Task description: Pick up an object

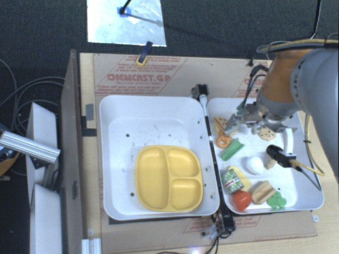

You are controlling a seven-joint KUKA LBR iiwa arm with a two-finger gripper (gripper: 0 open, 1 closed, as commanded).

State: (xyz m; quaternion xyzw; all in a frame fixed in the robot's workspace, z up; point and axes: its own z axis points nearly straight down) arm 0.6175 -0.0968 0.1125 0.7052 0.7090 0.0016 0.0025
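the gripper (246,118) hangs low over the far part of the right bin (303,187), at the end of the grey arm (313,81) that comes in from the right. whether it is apart or together cannot be told from this angle, and nothing can be seen clamped in it.

the things to pick all lie in this right bin. just beside the gripper, toward the divider, is a tan toy piece (220,124), with an orange ring (223,141) just below it. a round cookie (266,135) sits close on the gripper's other side, and a white strip (287,140) lies next to that. a green toy vegetable (232,148) lies tilted near the ring.

further toward the near edge there is a white egg (255,165) in the middle of the bin. a small can (231,179) with a red and green label touches a yellow wedge (242,175). at the near rim a red tomato (242,200), a bread roll (261,191) and a green leafy piece (276,200) sit in a row, close together.

the left bin (122,136) holds a yellow divided plate (169,177) toward its near right corner, well apart from the gripper.
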